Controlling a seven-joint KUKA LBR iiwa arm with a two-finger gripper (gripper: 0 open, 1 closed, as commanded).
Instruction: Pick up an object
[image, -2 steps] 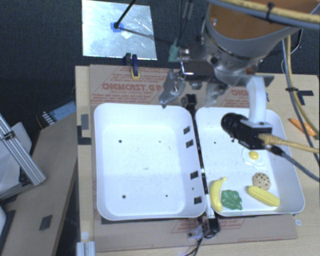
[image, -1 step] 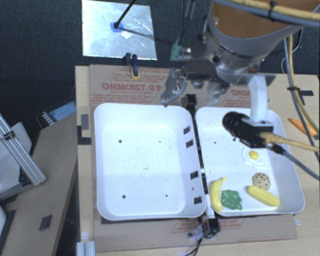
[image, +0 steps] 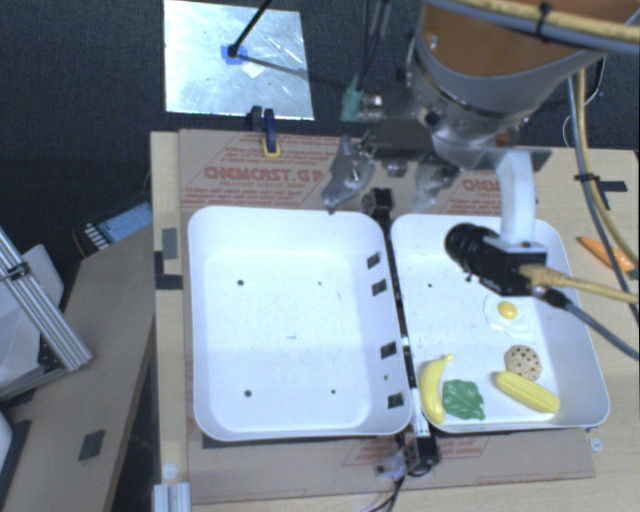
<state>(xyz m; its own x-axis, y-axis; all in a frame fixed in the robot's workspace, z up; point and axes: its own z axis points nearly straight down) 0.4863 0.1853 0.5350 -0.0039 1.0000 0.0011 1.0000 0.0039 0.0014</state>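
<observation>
- The pincer (image: 385, 185) hangs above the far rims of the two bins, its two grey fingers (image: 345, 180) apart with nothing between them.
- The left shallow white plastic bin (image: 215, 300) lies below and to the left of the pincer.
- The right shallow white plastic bin (image: 590, 385) lies below and to the right of the pincer and holds every candidate, all well apart from the pincer at the near end.
- The curved yellow toy banana (image: 433, 388) lies beside the divider, nearest under the pincer's line; it looks light, stiff and smooth, so a grip across its narrow middle suits best.
- The flat green leafy toy (image: 463, 399) touches the banana's right side; it looks thin and low, hard to pinch.
- The small white fried-egg toy with a yellow yolk (image: 507, 313) lies flat, likely slippery, offering little edge.
- The round brown speckled cookie toy (image: 522, 360) is a flat disc, best taken across its rim.
- The yellow corn-cob toy (image: 527, 392) lies farthest right, slanted; it looks light and rigid, with a bumpy skin that should hold well across its middle.
</observation>
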